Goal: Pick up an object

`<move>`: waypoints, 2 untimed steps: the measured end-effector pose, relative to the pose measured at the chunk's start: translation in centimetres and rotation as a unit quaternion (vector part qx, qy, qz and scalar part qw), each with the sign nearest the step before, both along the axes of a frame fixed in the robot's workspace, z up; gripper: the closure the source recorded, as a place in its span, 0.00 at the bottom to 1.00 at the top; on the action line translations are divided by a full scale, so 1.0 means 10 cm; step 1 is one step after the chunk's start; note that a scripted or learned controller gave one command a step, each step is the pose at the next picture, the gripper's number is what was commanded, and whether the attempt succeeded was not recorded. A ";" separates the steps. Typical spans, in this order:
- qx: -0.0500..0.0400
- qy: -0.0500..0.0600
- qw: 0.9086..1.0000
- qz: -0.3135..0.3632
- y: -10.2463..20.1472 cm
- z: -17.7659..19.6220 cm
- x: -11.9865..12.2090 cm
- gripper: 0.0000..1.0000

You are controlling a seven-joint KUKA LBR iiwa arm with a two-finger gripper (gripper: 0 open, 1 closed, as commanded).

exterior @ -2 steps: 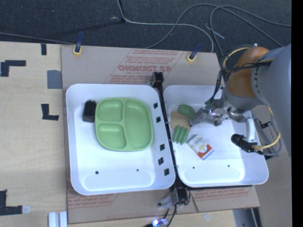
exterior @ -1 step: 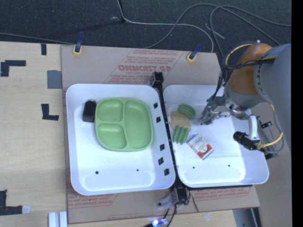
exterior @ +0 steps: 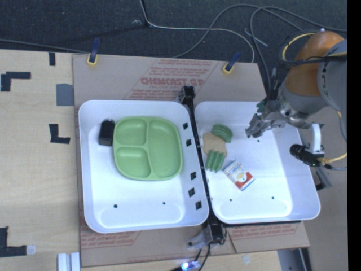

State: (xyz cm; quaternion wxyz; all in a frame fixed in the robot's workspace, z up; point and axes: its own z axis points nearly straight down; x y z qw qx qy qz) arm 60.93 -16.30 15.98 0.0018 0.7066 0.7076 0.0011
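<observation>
A: Where are the objects?
B: In the right bin; the green toy lies at its left wall, the small packet just beside it.
A: And the jaws?
B: The gripper hovers over that bin's upper part; I cannot tell whether they're open.

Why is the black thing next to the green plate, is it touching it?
Touching, it seems. In the camera view the small black block sits right against the left rim of the green divided plate in the left bin, and I see no white gap between them.

Cardboard sheet under both bins (two yellow clamps).
</observation>
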 end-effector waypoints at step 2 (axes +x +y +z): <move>0.000 0.000 1.000 0.000 0.04 1.05 -0.04 1.00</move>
